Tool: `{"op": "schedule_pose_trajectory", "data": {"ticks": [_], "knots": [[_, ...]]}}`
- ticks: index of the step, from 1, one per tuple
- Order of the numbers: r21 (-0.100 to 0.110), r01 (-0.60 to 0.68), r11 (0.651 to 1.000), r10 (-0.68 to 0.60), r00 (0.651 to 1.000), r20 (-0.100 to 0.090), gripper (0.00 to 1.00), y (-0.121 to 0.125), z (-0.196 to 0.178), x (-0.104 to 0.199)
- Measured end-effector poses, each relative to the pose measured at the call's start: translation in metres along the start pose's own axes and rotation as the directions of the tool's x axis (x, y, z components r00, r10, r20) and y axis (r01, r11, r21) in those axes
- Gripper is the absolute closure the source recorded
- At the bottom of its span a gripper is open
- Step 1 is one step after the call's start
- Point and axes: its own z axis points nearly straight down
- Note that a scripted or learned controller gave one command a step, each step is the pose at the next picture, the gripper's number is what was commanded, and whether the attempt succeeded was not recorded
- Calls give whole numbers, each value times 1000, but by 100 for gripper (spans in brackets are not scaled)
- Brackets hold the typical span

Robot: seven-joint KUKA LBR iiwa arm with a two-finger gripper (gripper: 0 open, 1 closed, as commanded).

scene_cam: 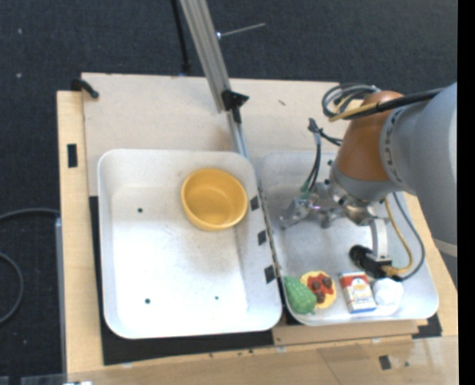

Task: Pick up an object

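Right now the arm reaches in over the right bin, claw low near the bin's middle w/ nothing seen between its fingers; can't tell if open or closed. Along the bin's near edge sit a green toy, a yellow-red toy touching it, a small red-white box & a white object. Left bin holds a yellow bowl, upright, near its far right corner. Both bins on the table.
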Motion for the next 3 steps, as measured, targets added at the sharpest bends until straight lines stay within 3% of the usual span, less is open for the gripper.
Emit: {"op": "schedule_pose_trajectory", "data": {"ticks": [1,2,3], "knots": [[-6,-4,1000,4,1000,-3,100,1,-13,0],[-10,-2,1000,2,1000,-2,100,5,-76,-7],[-9,6,1000,-6,1000,-3,100,6,-115,-8]]}}
